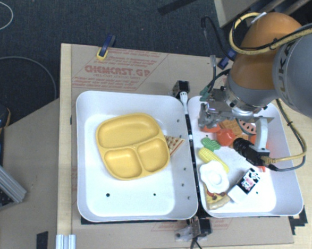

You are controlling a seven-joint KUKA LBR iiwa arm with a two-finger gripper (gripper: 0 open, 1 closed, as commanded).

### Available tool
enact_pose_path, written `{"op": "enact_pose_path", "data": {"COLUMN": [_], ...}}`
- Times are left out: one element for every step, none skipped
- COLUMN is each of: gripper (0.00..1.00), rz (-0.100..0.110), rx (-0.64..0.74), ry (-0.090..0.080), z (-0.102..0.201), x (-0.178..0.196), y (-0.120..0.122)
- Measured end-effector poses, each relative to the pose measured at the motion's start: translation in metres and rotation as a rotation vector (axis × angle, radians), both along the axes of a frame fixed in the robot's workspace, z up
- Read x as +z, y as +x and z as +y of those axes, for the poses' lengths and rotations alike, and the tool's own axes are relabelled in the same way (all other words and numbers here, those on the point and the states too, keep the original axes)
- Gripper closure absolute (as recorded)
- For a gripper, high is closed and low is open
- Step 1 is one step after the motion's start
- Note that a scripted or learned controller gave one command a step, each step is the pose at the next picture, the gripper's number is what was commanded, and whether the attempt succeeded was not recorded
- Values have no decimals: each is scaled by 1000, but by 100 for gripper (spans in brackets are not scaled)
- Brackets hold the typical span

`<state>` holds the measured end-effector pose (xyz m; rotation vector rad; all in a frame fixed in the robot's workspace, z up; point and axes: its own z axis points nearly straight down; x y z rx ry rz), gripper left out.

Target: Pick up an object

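Small toy objects lie crowded in the right shallow white bin (284, 202), which is where the pickable things are. Among them, a round white plastic piece (214, 177) sits near the bin's left wall, with a yellow corn-shaped toy (213, 157) just above it and a small green ridged toy (210, 144) beyond that. An orange-red plastic toy (225, 136) lies under the arm's wrist, a black-and-white printed block (246, 183) rests to the right of the white piece, and a tan wedge-shaped toy (218, 200) lies just below the white piece, close to the bin's near edge.

The grey arm with its orange band (262, 46) reaches down over the far end of this bin. Its tool (216, 117) hangs low above the orange-red toy and the green toy; whether it is wide, narrow or gripping anything cannot be told, since the wrist body hides that part.

The left shallow white bin (87, 196) holds a yellow three-compartment plastic plate (132, 144), lying flat near the middle, and a small tan waffle-patterned wedge (174, 144) touching the plate's right edge. Both bins sit side by side on a cardboard-covered desk (122, 68).
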<state>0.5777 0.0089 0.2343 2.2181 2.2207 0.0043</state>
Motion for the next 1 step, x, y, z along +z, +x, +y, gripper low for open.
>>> {"op": "enact_pose_path", "data": {"gripper": [100], "rz": [7], "rx": [-1], "ry": [0], "z": [6], "x": [-14], "y": [-7]}}
